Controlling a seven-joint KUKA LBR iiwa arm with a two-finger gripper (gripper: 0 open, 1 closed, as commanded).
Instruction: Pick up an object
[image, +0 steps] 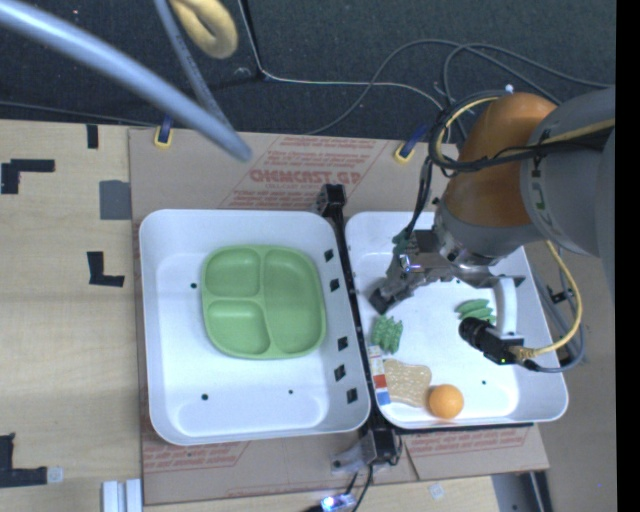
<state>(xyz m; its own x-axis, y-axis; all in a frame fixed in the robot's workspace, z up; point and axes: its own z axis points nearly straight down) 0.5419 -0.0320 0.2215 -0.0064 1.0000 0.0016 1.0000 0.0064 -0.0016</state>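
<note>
My tool (392, 290) hangs low over the right-hand shallow white plastic bin (540, 395), its dark tip close beside the black divider (345, 300) between the two bins. I cannot tell whether it is spread or pressed together; nothing shows pinched in it.

The nearest candidate is the small leafy green toy vegetable (386, 331), lying on the bin floor just below the tool tip in the picture, toward the near edge of the surface. That is the relation my coming move turns on, by my judgement: the piece sits a little toward the camera from the tip, hard by the divider wall, so the approach has little room on that side.

Farther the same way lie a flat beige speckled piece like a slice of bread (406, 382) and, touching or just beside it, a small round orange ball (445, 401). A second green piece (476, 308) rests to the right, near a dark fitting on my wrist.

The left-hand white bin (165, 330) carries a pale green plastic divided plate (264, 302), well apart from my tool across the divider.
</note>
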